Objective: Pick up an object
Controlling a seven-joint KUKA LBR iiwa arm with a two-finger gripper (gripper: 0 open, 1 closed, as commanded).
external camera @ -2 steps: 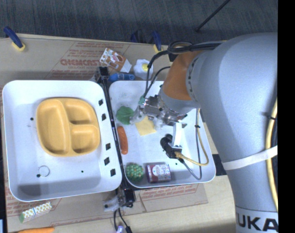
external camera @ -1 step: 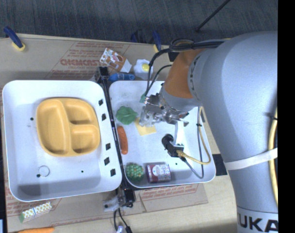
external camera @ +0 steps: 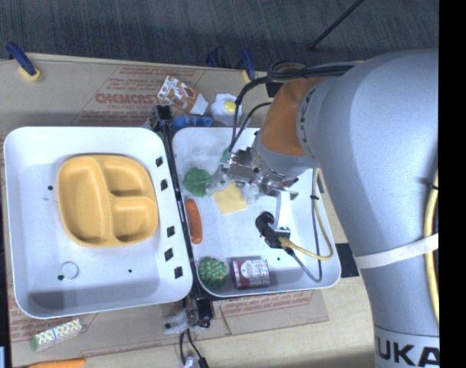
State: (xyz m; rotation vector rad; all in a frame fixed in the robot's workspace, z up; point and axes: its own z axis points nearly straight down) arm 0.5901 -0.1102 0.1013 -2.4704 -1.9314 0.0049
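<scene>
Over the right bin (external camera: 321, 276) the arm (external camera: 386, 175) leans in from the right, its orange band (external camera: 283, 121) above the wrist, and the claw (external camera: 231, 169) hangs low over the bin's upper middle. Whether the claw is released or clenched I cannot tell, since the wrist and its fittings cover the tips, and nothing can be seen gripped in it.

Taking the yellow block (external camera: 230, 199) as the landmark: it lies on the bin floor just below the claw, tilted, close to it, though I cannot tell if they touch. Just left of the block and a little above sits a green leafy piece (external camera: 196, 180). Below-left of the block an orange carrot-like stick (external camera: 193, 220) lies along the bin's left wall. Further below the block, near the bin's bottom edge, rests a green knobbly ball (external camera: 211, 269), and just right of that ball a dark red can (external camera: 250, 273) lies on its side. Right of the block a black plug with a yellow cable (external camera: 310, 256) trails from the arm across the bin.

Well left of the block, the left bin (external camera: 26, 205) holds a yellow divided tray (external camera: 108, 199). Above the block, outside the bins on the cardboard-covered desk (external camera: 72, 90), sit a small printed carton (external camera: 175, 93) and a blue and yellow item (external camera: 210, 112).
</scene>
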